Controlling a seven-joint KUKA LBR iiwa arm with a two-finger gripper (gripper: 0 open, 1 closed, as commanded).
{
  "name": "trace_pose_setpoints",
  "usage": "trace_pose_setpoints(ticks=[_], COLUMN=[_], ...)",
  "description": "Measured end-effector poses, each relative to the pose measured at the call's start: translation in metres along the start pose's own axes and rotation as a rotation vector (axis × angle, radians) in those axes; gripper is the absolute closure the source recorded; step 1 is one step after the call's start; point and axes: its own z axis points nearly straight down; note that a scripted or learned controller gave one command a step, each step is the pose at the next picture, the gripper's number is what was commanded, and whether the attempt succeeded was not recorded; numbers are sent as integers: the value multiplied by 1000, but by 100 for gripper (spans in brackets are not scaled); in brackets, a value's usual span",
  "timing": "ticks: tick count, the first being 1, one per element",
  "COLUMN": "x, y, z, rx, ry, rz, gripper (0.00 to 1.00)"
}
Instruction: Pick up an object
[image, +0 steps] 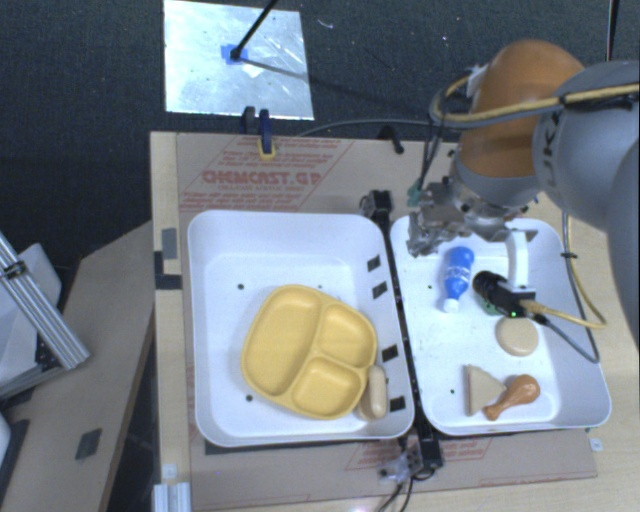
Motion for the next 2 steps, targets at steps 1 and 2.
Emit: trace_pose_setpoints(ticks=[1,2], x=[53,102], y=[-22,-51], z=[-4,12], rx=[0,2], ry=[1,1], rz=[-2,-1], gripper=[100,100])
